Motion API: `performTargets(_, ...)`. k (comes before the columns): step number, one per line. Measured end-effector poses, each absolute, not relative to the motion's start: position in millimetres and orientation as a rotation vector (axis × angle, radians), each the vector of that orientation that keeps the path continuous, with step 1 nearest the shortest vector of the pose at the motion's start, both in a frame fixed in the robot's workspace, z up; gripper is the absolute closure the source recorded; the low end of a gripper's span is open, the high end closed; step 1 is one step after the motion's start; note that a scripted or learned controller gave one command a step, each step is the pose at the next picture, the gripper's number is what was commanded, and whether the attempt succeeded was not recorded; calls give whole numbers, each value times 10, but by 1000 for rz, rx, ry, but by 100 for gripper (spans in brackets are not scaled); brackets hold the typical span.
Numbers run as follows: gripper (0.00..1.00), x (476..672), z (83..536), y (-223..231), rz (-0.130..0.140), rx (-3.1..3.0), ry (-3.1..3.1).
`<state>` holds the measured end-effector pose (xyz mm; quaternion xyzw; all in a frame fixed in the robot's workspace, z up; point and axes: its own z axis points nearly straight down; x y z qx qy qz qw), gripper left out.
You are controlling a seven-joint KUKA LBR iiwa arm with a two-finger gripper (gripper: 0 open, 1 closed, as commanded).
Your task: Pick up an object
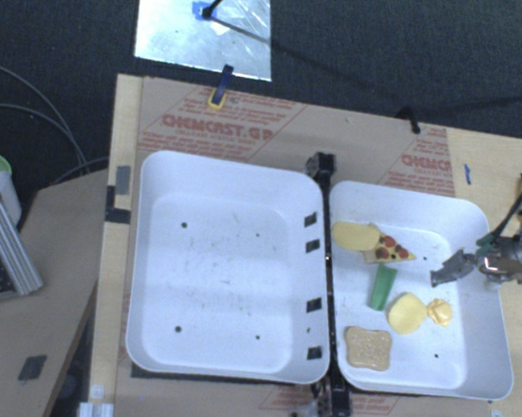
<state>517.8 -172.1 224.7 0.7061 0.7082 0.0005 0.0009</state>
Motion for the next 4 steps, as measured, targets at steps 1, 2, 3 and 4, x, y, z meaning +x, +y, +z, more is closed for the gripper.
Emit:
performTargets(1,0,5541,795,-1734,-1,2218,2227)
performTargets(2,0,4843,832,-964,0,2218,2235)
performTargets(3,0,5192,848,-1074,4,2213,2224)
performTargets(4,100,5185,954,-1074,4,2216,2222)
